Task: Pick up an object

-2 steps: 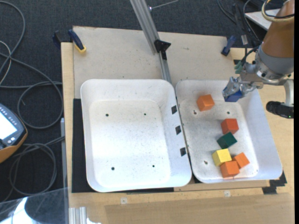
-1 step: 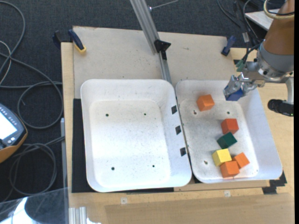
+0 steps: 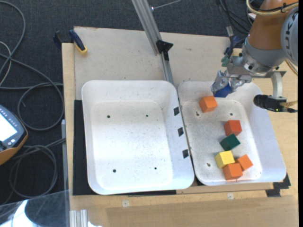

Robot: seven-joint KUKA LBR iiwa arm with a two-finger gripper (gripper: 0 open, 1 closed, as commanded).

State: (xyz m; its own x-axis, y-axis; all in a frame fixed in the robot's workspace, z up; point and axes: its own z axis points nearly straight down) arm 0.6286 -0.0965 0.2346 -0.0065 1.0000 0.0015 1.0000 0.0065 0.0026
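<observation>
bins: two, a left bin (image 3: 90, 98) and a right bin (image 3: 270, 141)
orange blocks: three, one (image 3: 208, 104) apart at the far end, two (image 3: 245, 162) (image 3: 232, 171) at the near end
red blocks: one (image 3: 233, 127)
green blocks: one (image 3: 230, 141)
yellow blocks: one (image 3: 225, 158)
blocks in all: six, all in the right bin

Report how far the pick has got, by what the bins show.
Done: the arm has reached in over the right bin, and the gripper sits at its far edge. In hand: nothing visibly held; the orange cube lies just below the gripper, seemingly apart from it. Left: grasp and lift. The red, green and yellow cubes lie untouched on the bin floor.
</observation>
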